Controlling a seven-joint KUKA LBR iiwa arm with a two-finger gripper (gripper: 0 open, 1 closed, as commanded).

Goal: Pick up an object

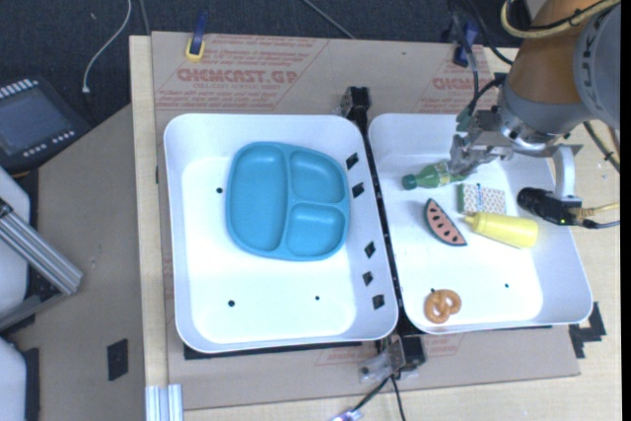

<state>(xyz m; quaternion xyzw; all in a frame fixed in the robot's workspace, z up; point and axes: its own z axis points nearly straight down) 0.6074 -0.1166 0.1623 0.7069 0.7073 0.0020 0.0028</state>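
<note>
While the arm reaches in over the right bin (552,306), the gripper (463,156) hangs low at that bin's upper part, just above the right end of a small green bottle (426,178); how it stands toward the bottle cannot be told. Near it lie a patterned packet (485,199), a watermelon slice (445,222), a yellow bottle (505,229) and a pretzel (443,305). The left bin (197,281) holds a blue divided plate (287,199).

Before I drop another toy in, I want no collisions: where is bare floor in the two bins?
Left bin: bare strip below the blue plate. Right bin: bare patch between pretzel and yellow bottle. Crowded up top around the gripper, green bottle and watermelon slice.
</note>
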